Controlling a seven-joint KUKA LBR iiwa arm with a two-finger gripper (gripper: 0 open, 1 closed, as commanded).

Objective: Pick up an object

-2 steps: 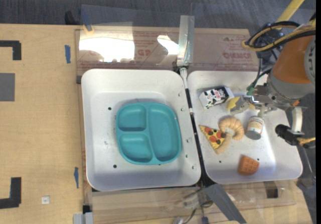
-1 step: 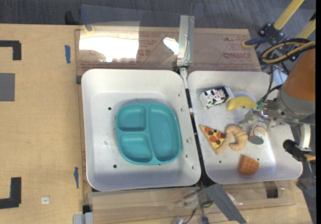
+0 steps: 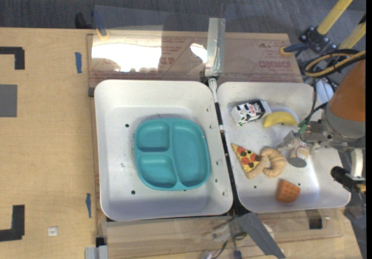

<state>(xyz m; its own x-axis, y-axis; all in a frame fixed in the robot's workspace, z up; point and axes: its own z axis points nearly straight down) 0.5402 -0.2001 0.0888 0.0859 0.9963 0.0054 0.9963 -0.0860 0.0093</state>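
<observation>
I am reaching in from the right over the right bin (image 3: 325, 191), the one carrying all the loose pieces, while the left bin (image 3: 110, 136) beside it is holding a teal divided tray (image 3: 172, 153) in its middle and nothing I am after.

My arm (image 3: 351, 107) is hanging over the right bin's right edge, and my gripper (image 3: 298, 146) is sitting low, about mid-height of that bin and a little right of its centre. Whether it is open or closed I cannot tell; the tip is too small and cluttered from up here, and I am seeing nothing clamped in it.

Now the relation that matters. The nearest candidate is the tan pretzel-shaped toy (image 3: 273, 162), lying just beside my gripper, toward the bin's centre and slightly toward its front edge. It is touching the pizza slice (image 3: 246, 159), whose point is aiming toward the divider between the bins. So I am judging a short slide inward and frontward before any descent.

The yellow banana (image 3: 280, 118) is lying near the back edge, curved, its long axis running roughly along that edge. The black-and-white box (image 3: 249, 111) is sitting further toward the back left corner. The small orange waffle piece (image 3: 287, 191) is resting near the front edge, well clear of the others, which I judge makes it the cleaner grab.
</observation>
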